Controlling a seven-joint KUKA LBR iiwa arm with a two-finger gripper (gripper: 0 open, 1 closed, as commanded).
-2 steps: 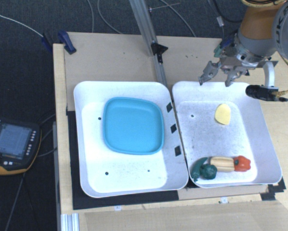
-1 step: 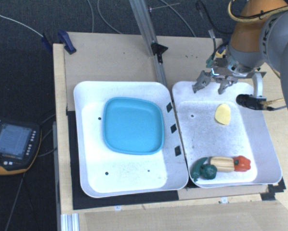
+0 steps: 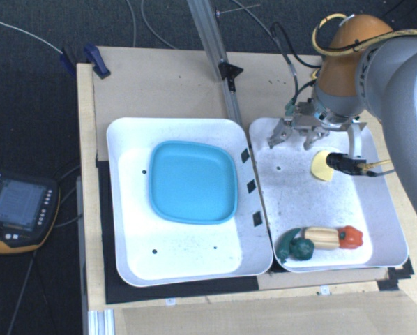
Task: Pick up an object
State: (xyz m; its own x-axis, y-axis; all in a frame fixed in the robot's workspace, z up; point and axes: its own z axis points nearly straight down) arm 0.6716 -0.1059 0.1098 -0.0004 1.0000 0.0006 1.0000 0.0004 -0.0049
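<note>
End effector (image 3: 293,137) hung spread over the right bin's (image 3: 292,194) upper part, pinching nothing. Yellow piece (image 3: 321,168) lay just beside it (toy veggies (image 3: 320,239) sat lower right). Blue plate (image 3: 193,181) filled the left bin (image 3: 125,187).

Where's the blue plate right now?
In the camera view, the blue plate lies in the left white bin, towards its upper middle, across the divide from the right bin where the gripper hangs.
</note>
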